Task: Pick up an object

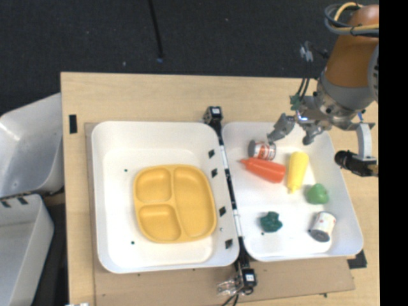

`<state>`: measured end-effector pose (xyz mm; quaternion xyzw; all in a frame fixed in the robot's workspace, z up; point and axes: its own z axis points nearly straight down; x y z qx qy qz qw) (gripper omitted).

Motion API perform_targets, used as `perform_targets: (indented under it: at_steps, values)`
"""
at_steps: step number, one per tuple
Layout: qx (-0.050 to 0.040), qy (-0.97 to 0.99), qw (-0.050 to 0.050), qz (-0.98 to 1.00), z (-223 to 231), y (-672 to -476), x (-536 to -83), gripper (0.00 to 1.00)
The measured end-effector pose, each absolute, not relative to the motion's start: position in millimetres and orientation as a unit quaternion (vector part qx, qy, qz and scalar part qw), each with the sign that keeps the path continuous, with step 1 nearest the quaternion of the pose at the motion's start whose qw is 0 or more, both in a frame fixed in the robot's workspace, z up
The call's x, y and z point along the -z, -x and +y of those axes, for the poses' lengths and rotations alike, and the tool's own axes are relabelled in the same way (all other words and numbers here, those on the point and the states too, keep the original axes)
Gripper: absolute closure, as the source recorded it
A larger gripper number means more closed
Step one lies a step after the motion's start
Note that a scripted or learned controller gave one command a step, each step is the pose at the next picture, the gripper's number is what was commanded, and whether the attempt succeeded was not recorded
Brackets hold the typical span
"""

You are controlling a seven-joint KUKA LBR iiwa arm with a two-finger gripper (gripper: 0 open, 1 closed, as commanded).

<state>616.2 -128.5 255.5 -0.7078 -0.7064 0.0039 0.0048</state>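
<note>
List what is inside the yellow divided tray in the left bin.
The yellow divided tray lies flat in the left bin, its three compartments bare. What lies beneath it is covered. The toy foods lie in the right bin.

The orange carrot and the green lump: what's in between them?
The yellow corn lies between the carrot and the green lump, seen in the camera view.
</note>
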Motion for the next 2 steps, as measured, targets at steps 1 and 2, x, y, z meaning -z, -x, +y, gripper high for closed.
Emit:
perform_targets:
  at_steps: [1,2]
  values:
    - [0.0006,0.707,0.0,-0.707,-128.2,-618.1,-263.9,0.0]
    - [-0.0012,0.707,0.0,-0.707,-126.4,-613.8,-203.6,0.0]
